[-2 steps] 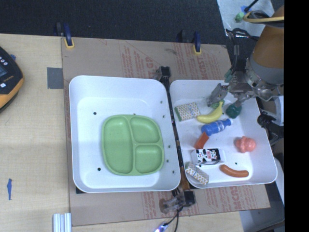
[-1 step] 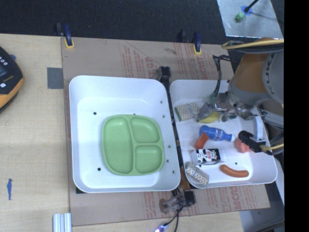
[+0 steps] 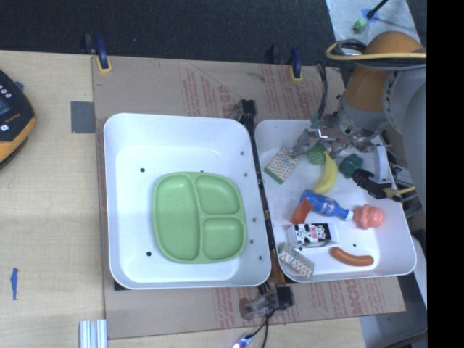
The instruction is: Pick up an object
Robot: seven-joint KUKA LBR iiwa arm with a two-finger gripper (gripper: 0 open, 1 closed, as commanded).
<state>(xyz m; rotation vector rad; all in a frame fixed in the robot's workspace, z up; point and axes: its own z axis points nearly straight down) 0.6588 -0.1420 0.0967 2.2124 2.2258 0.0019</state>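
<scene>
A: Far left?
B: Yellow-and-black device [image 3: 11, 125] at the bench edge, grey tape patch [image 3: 83, 117] beside the cardboard sheet [image 3: 181, 85]. Red print on the cardboard, too faint to read.
A: Left bin?
B: Left bin [image 3: 130, 133] holds a green divided plate [image 3: 199, 217], three compartments, lying flat.
A: Right bin?
B: Right bin [image 3: 395, 259] is cluttered. Patterned packet [image 3: 281, 167] near its left wall, another patterned packet [image 3: 296, 262] at the front rim. Small black-and-white carton [image 3: 312, 233], print unreadable. Orange tube [image 3: 301, 211] touching a blue bottle [image 3: 326, 205]. Banana [image 3: 327, 174] upright-ish in the middle, dark green piece [image 3: 350, 164] right of it. Sausage [image 3: 351, 257] near the front, pink toy [image 3: 370, 217] above it.
A: Gripper?
B: Gripper [image 3: 313, 145] is low over the bin's back, at a small green item [image 3: 316, 154] just above the banana. Can't tell the claw state or whether anything is held.
</scene>
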